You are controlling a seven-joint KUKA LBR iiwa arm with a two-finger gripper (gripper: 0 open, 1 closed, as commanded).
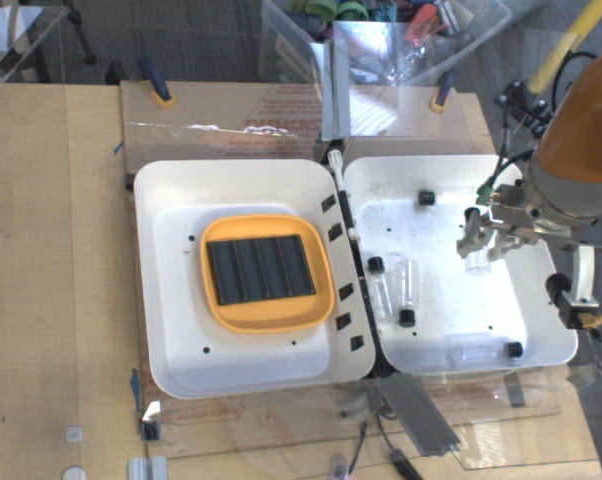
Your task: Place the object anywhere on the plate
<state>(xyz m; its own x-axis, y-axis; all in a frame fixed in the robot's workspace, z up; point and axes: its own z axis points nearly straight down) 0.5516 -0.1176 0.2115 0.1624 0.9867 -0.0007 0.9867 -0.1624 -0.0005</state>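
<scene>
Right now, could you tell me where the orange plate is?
The orange plate lies in the middle of the left bin, beside the divider between the two bins.

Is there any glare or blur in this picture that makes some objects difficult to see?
In the camera view, strong glare sits on the shiny sheet behind the bins; the clear plastic vials with black caps nearly vanish against the right white bin; the gripper looks slightly soft; the orange plate with a dark ribbed insert is sharp.
</scene>
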